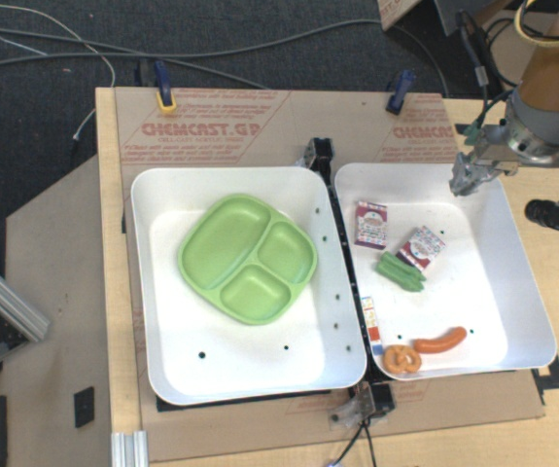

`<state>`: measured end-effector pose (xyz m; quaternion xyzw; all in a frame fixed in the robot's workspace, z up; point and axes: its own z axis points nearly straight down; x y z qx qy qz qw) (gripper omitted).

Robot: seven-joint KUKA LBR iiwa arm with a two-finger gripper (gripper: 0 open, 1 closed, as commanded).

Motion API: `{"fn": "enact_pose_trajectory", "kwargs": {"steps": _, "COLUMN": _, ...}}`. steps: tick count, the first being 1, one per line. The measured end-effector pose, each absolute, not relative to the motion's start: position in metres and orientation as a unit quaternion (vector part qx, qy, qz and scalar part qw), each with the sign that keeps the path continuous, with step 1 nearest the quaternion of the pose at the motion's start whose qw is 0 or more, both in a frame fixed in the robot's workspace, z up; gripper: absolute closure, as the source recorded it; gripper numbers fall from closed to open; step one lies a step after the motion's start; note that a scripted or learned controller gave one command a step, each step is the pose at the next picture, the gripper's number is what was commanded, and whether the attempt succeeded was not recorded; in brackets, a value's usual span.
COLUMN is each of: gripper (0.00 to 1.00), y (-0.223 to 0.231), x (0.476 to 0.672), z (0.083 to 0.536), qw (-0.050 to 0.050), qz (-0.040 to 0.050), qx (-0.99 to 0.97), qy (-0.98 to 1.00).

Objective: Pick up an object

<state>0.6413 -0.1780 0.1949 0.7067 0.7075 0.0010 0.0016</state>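
The arm is cut off by the right edge; packet print illegible.

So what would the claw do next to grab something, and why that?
Probably drift toward the near-left and lower over the small white-and-red packet. The claw hangs above the far edge of the right bin with nothing between its fingers, and that packet looks like the nearest item, lying beside a green pod.

Right bin: right half bare, wide room there. Obstacles crowd its left: two small packets, green pod just below them; hot dog and pretzel at the near edge. Claw hangs over the far rim. Left bin: green plate takes the middle, margins free.
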Motion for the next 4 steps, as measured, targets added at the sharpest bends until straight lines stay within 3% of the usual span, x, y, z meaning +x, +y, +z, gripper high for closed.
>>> {"fn": "enact_pose_trajectory", "kwargs": {"steps": 1, "gripper": 1.0, "y": -0.178, "x": 0.642, "z": 0.223, "qw": 0.002, "qz": 0.001, "qx": 0.707, "qy": 0.707}}
{"fn": "enact_pose_trajectory", "kwargs": {"steps": 4, "gripper": 1.0, "y": -0.039, "x": 0.579, "z": 0.223, "qw": -0.002, "qz": -0.0002, "qx": 0.706, "qy": 0.708}}
